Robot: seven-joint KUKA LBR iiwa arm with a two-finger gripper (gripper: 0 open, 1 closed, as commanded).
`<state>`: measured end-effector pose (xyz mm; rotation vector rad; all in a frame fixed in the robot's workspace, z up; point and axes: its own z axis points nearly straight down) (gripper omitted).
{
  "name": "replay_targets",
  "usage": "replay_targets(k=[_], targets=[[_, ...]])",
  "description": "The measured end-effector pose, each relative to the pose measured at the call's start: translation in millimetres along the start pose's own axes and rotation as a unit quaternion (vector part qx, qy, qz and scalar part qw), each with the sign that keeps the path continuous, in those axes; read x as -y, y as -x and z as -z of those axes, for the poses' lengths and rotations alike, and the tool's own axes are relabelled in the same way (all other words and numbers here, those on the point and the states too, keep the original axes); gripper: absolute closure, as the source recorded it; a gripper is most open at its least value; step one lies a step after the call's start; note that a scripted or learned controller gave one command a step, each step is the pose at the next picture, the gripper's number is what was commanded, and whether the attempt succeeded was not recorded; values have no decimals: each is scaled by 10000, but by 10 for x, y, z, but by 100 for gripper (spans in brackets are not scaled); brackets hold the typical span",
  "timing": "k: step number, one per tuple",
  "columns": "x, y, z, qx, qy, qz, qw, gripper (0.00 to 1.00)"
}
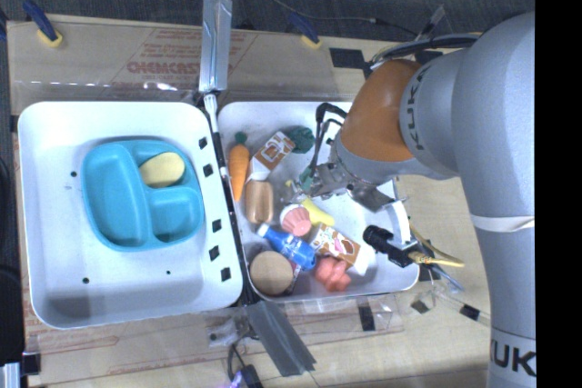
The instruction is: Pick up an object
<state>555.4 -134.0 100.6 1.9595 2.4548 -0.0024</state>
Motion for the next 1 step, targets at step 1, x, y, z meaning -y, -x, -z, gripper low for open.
replay_targets(k=[1], targets=[[-698,314,-90,-6,-6,-482,9988,100]])
